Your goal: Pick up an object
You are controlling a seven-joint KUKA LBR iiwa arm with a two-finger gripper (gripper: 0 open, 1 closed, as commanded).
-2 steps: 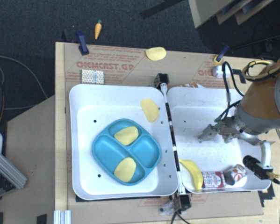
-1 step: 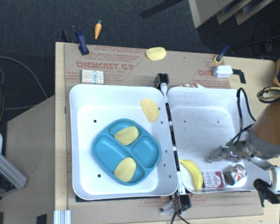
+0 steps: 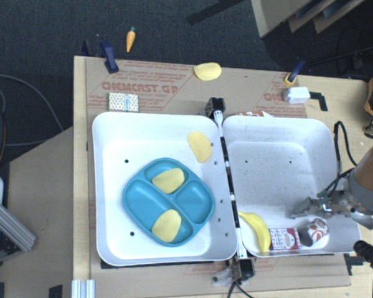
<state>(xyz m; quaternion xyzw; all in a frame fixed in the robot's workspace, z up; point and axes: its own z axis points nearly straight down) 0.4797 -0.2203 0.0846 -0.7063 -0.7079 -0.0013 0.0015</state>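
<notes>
My gripper (image 3: 312, 209) hangs low over the right side of the right bin (image 3: 280, 144), its fingers spread open with nothing between them. Just below it, by the bin's front wall, lies a red and white can (image 3: 314, 231), with a red and white packet (image 3: 284, 239) to its left. A yellow banana (image 3: 257, 230) rests in the bin's front left corner. The grey arm comes in from the right edge.
The left bin (image 3: 110, 172) holds a blue divided plate (image 3: 199, 199) with two yellow pieces on it, and a yellow piece (image 3: 200, 146) near its back right corner. Small items lie on the bench behind the bins: a yellow disc (image 3: 207, 71) and a white block (image 3: 297, 94).
</notes>
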